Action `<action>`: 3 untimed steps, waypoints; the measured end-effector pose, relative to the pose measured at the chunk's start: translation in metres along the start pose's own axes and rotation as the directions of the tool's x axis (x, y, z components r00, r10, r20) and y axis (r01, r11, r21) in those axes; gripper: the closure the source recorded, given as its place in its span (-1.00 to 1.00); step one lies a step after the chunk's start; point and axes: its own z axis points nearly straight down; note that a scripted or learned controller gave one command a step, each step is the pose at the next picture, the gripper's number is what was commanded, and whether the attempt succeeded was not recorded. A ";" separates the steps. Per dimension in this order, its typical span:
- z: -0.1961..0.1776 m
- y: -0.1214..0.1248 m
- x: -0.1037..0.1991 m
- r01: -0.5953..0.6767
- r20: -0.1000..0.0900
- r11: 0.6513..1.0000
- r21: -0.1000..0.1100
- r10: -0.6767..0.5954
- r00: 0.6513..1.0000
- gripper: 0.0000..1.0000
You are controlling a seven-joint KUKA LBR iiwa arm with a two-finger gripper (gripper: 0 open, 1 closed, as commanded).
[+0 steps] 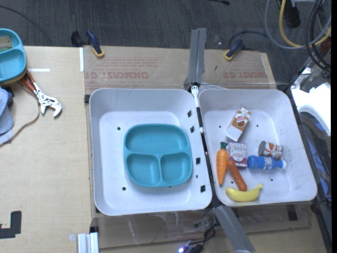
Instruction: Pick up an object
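carrot [221, 165] in right bin [297, 141], banana [244, 194] just beside

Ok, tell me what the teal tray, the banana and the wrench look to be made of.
Teal tray: apparently moulded plastic, smooth, with a soft sheen. Banana: likely toy plastic, uniformly yellow and glossy. Wrench: metal, with bright silvery glints.

A second teal plastic dish [9, 55], well to the left of the left white bin [100, 157], is cut off by the picture's left edge, as is the grey-blue cloth [5, 115] below it. The print on the small white carton [238, 124] and on the small red-and-white box [238, 154] in the right white bin [300, 157] is too small to read.
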 end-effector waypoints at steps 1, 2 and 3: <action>-0.006 -0.003 0.001 -0.001 0.007 1.000 0.006 0.001 1.000 1.00; -0.012 -0.005 0.003 -0.003 0.013 1.000 0.013 0.002 1.000 1.00; -0.018 -0.007 0.004 -0.005 0.020 1.000 0.019 0.005 1.000 1.00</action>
